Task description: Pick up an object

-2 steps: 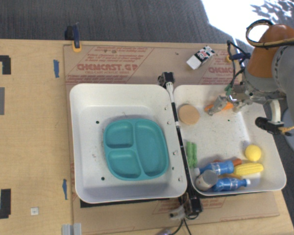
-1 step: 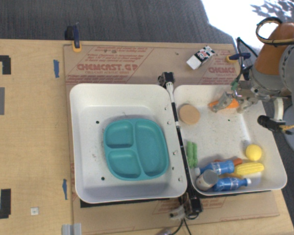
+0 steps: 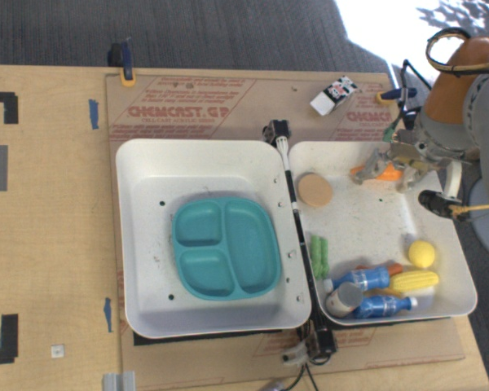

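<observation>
At the right bin's near edge lie two blue bottles, a corn cob and a lemon, with a green piece by the divider. Farther back sits a tan disc. The left bin holds a teal tray. At the far right the gripper hangs over an orange object; whether it grips it cannot be told.
</observation>
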### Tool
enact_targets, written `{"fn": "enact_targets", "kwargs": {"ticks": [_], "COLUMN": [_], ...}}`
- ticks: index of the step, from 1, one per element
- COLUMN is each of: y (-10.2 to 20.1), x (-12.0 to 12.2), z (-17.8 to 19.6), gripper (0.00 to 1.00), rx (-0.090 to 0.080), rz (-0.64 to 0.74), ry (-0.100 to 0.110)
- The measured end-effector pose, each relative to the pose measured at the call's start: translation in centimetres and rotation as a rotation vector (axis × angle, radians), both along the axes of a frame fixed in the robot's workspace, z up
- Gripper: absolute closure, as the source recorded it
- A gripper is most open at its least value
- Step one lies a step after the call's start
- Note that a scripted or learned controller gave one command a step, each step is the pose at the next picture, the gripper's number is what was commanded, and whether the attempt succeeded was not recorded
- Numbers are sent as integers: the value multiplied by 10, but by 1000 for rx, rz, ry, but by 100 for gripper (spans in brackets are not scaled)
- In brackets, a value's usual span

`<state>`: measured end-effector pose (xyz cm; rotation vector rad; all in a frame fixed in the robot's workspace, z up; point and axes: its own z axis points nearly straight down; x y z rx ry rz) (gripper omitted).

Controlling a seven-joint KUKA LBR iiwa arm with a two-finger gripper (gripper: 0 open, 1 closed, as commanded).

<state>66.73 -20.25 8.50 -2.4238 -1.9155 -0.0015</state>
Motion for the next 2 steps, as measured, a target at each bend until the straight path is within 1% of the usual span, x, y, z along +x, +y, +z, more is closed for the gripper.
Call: {"fn": "enact_targets", "kwargs": {"ticks": [1, 2], "y": [0, -3], "x": [-6, 1], "z": [0, 1], "gripper": [0, 0], "rx": [-13, 3], "rz": [275, 146], "ry": [-20, -10]}}
